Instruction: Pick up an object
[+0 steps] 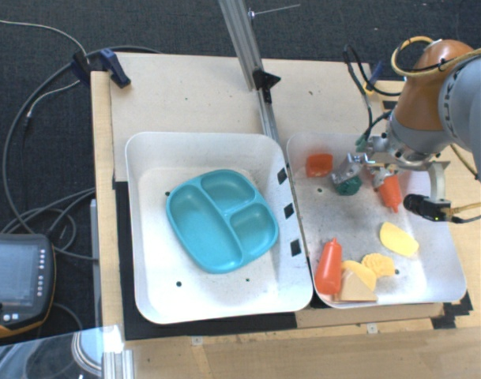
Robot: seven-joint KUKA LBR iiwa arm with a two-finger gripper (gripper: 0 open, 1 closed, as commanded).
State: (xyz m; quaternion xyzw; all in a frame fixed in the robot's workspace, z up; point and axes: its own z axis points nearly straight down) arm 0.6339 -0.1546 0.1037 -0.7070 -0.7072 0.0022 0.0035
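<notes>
Hovering in the right bin (453, 279), the gripper (349, 172) sits over a dark green piece (348, 185); jaws' state cannot be told. Piece looks small, rigid, smooth plastic, probably light and slippery; best pinched across its narrow middle. Orange block (319, 164) lies just beside.

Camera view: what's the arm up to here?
The grey KUKA arm has its end effector low in the right white bin, over a small dark green object. Whether it has a grip is unclear. Nearby lie an orange block, an orange carrot-shaped piece, a yellow oval piece and a red-orange bottle shape. A teal divided plate sits in the left white bin.
</notes>
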